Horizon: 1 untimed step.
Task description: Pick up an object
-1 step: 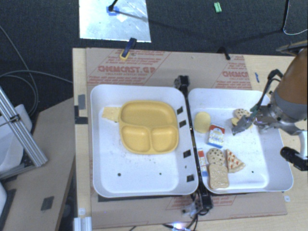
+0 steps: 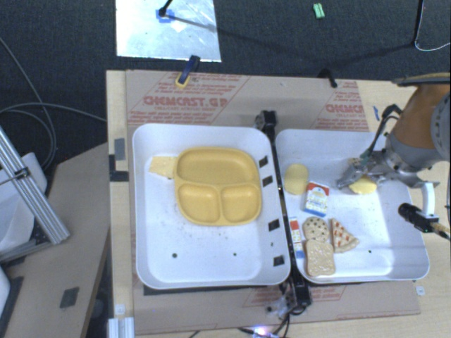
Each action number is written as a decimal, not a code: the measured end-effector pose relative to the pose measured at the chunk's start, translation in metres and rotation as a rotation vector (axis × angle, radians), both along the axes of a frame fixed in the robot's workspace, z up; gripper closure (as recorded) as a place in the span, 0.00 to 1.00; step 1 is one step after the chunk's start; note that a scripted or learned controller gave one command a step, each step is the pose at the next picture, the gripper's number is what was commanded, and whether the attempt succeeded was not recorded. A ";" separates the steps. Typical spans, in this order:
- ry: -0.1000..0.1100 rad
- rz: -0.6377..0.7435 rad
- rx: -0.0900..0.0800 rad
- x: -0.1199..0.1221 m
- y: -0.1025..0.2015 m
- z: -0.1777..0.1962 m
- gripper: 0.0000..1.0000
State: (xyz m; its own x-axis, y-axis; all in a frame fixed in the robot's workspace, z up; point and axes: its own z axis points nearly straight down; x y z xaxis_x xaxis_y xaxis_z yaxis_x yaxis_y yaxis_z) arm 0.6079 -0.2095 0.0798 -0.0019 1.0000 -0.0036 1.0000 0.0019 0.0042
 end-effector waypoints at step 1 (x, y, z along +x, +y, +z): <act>-0.002 0.001 0.002 0.000 0.003 0.016 1.00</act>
